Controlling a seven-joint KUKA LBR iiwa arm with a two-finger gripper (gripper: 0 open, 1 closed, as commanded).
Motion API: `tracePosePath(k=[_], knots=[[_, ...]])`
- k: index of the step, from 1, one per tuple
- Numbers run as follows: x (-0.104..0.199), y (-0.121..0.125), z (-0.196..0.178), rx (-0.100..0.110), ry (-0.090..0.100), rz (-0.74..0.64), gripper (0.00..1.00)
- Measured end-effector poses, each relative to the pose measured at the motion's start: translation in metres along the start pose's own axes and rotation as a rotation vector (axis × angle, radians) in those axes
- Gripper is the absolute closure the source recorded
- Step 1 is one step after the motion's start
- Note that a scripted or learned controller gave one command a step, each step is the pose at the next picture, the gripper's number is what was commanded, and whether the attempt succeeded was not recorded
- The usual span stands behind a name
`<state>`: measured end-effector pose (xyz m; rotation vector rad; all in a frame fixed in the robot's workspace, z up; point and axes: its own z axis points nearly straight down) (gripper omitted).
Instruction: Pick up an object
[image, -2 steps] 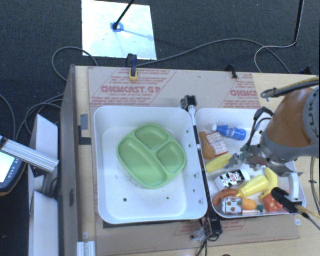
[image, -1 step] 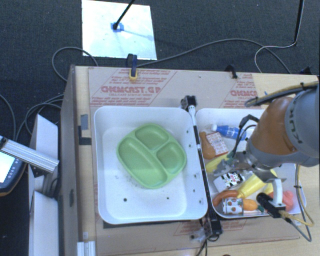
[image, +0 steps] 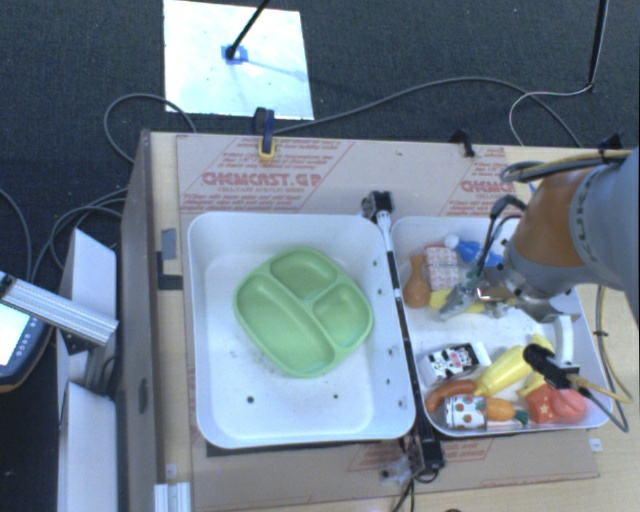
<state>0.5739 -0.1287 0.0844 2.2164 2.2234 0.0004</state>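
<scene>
The right bin (image: 590, 330) holds several small toys. Among them are a tan pear-like piece (image: 416, 281), a pinkish cube (image: 440, 265), a black-and-white cow-print carton (image: 457, 358), a yellow bottle shape (image: 505, 368) and a red tomato-like toy (image: 556, 404). My gripper (image: 468, 298) hangs low over the middle of this bin, just right of the tan piece and below the pinkish cube. Nothing shows clearly in its grasp. The grey arm with its orange band (image: 552, 225) covers the bin's far right part.
The left bin (image: 215, 400) bears a green divided plate (image: 303, 311). A black clamp strip (image: 392, 290) runs between the two bins. A small can (image: 462, 409) and an orange carrot toy (image: 500, 408) lie at the right bin's near edge. Cables trail around the bench.
</scene>
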Motion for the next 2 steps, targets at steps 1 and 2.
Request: tracePosePath(k=[1, 2], knots=[[0.03, 0.046, -0.001, 0.0, -0.006, 0.003, 0.0], [0.033, 0.047, -0.012, -0.003, -0.002, -0.003, 1.0]])
